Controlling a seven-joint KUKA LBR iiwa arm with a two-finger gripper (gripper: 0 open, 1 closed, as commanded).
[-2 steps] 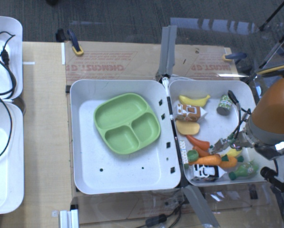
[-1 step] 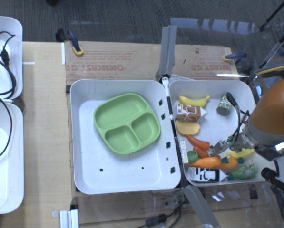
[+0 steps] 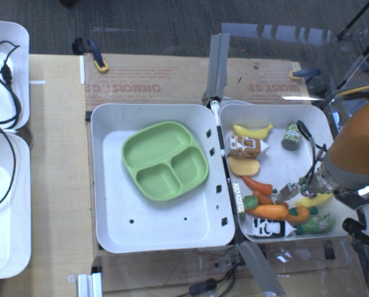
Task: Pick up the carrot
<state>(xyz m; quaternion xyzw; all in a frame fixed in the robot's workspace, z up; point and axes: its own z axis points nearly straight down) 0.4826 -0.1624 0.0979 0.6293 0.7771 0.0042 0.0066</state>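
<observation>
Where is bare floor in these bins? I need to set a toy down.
Free: left bin floor around the green tray; right bin centre between banana, can and gripper. Crowded: near edge, around the carrot.

The carrot [image 3: 270,211] is hemmed in: pepper [image 3: 257,185] above, black-and-white pack [image 3: 266,228] below, toys touching both ends. Open floor lies mid right bin [image 3: 323,117], around the can [image 3: 291,137].
</observation>
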